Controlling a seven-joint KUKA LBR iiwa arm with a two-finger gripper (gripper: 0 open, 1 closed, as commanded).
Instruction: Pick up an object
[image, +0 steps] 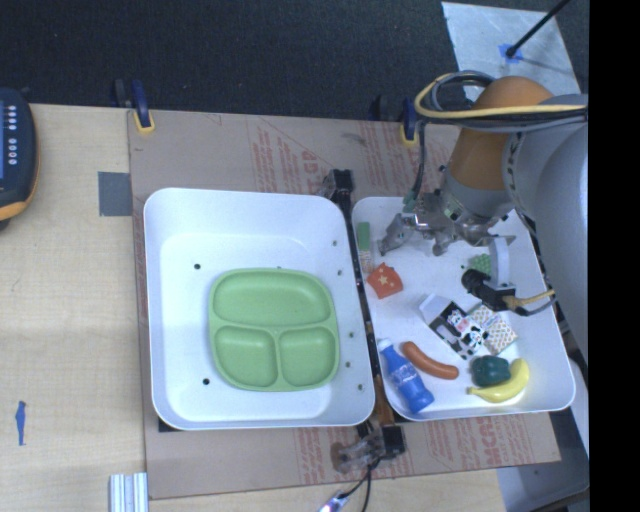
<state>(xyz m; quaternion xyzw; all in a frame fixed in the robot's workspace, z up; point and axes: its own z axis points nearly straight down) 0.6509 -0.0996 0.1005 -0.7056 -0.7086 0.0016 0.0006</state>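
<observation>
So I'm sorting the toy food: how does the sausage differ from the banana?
The sausage is orange-red and nearly straight; the banana is yellow and curved. The sausage lies beside the blue bottle; the banana sits nearer the bin's corner, against a dark green item. Both lie flat in the right bin.

No legible text or labels anywhere

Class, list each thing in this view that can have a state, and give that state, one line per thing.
Green divided plate: upright, flat in the left bin.
Blue bottle: lying on its side in the right bin.
Hot dog: lying flat beside the bottle.
Banana: lying at the bin's near corner.
Orange block: resting tilted.
Gripper: hovers over the right bin's far end.
</observation>
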